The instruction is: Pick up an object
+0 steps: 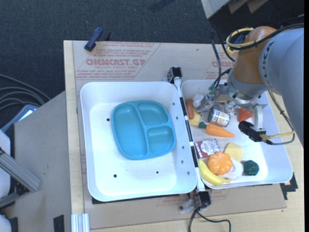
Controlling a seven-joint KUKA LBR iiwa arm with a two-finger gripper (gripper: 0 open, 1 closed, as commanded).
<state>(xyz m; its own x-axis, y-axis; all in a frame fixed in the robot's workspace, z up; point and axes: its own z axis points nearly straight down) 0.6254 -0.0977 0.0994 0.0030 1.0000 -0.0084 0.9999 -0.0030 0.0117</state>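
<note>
A: Checking the overhead frame: the arm (270, 57) came in from 3 o'clock and the tool (218, 111) sat low over the right bin (275, 170), at its 12 o'clock end.

B: Tool state?

A: Couldn't tell. Wrist and cabling covered it from this angle, and nothing was visibly in its grip. A small can (219, 117) lay on its side right under the tool, so my guess was that's the target.

B: What else was in there?

A: Cluttered. A carrot (217, 130) lay just at 6 o'clock of the can, nearly touching. A red piece (244, 114) at 3 o'clock of the can, an orange-red piece (189, 110) at 9 o'clock near the divider. Further toward 6 o'clock: pink packet (207, 147), yellow block (234, 152), small pumpkin (220, 163) resting against a banana (210, 175), dark green item (250, 167) at the bin's 5 o'clock corner.

B: And the left bin?

A: The left bin (96, 144) held a blue divided plate (144, 128), roughly centred. Probably the drop side, hence the picks all being crowded on the right.

B: Risk?

A: The can being on its side meant it could roll if the tool closed along the wrong axis. The carrot so close could get nudged or pinched with it. I'd call the grasp not yet confirmed. Both bins sat on the table (120, 64), clipped together at the shared edge.
</note>
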